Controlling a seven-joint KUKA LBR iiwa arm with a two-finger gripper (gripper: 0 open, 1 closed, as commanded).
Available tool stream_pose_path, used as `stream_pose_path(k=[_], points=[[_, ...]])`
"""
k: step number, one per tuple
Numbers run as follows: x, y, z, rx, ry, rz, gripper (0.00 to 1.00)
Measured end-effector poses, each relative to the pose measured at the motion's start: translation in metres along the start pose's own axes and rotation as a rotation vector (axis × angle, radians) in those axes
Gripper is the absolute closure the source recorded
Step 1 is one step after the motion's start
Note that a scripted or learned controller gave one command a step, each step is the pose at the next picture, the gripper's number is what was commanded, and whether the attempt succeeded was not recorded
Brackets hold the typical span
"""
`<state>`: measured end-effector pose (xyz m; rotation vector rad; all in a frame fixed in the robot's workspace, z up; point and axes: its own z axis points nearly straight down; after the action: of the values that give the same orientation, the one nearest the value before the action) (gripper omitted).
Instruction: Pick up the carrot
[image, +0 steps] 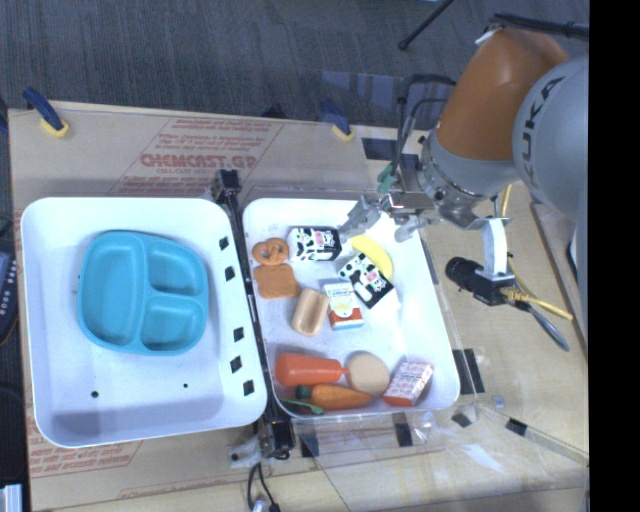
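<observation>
Orange tapered carrot (338, 397): near front wall of right-hand shallow white bin (437, 300), long axis roughly left-right. Two-finger metal gripper (385, 217): over bin's far edge, fingers spread, nothing between. You must travel toward the front. Legible: "KUKA" on arm; "CHEMCAST" on cardboard.

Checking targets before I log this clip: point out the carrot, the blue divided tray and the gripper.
carrot (338, 397): camera view, middle of its orange body.
blue divided tray (143, 291): camera view, central ridge between compartments.
gripper (382, 218): camera view, midway between its fingertips.
</observation>
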<state>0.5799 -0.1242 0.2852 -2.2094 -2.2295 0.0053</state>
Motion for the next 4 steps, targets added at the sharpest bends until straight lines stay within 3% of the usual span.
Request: stream_pose_path(k=[1, 2, 3, 4], points=[[-0.001, -0.037, 0.008, 0.0, 0.0, -0.206, 0.0], [-0.048, -0.011, -0.057, -0.008, -0.004, -0.149, 0.0], [-0.029, -0.072, 0.1, 0.008, 0.004, -0.283, 0.0], [0.031, -0.101, 0.167, 0.005, 0.004, -0.264, 0.0]])
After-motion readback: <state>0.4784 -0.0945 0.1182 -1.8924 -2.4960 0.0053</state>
